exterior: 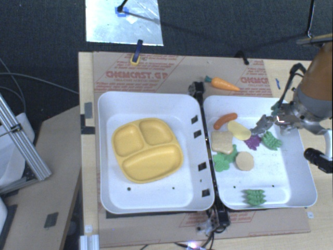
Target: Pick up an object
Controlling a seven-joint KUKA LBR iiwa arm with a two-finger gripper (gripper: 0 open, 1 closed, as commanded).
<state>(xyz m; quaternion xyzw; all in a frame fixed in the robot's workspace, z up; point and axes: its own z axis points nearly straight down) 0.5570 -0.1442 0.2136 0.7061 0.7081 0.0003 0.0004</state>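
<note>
Camera view: cardboard-topped bench (156, 74) bearing two white bins (151, 102) over dark carpet (41, 25).

Dark blue carpet (41, 30) surrounds the cardboard-topped bench (156, 74), bearing a shiny metal sheet (124, 14).

Yellow tray (147, 150), orange carrot (223, 84)

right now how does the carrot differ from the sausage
The carrot is orange with a green top; the sausage is plain reddish orange. The carrot lies outside the bins on the brown board behind them; the sausage lies inside the right bin, by the other toy food. The carrot tapers to a point; the sausage has rounded ends. Both are small, elongated toy foods.
</note>
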